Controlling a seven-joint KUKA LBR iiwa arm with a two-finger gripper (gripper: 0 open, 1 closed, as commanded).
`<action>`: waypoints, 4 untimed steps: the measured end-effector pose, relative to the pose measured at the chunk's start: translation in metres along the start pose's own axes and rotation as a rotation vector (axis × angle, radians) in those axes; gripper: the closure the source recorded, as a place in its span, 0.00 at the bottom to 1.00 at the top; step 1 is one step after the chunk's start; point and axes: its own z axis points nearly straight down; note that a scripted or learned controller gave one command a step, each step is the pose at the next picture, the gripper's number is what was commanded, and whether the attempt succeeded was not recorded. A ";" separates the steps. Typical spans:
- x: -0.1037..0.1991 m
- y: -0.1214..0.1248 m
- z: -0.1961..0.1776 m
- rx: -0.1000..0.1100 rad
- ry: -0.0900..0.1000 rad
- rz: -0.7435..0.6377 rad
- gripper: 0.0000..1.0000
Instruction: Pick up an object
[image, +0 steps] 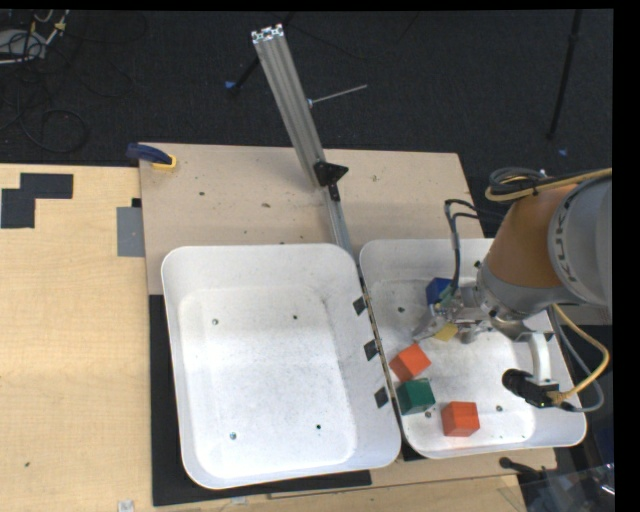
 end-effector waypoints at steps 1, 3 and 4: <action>-0.002 0.000 -0.012 -0.002 0.000 0.008 1.00; -0.008 0.013 -0.102 -0.009 -0.002 -0.002 1.00; -0.010 0.013 -0.155 -0.010 -0.002 -0.003 1.00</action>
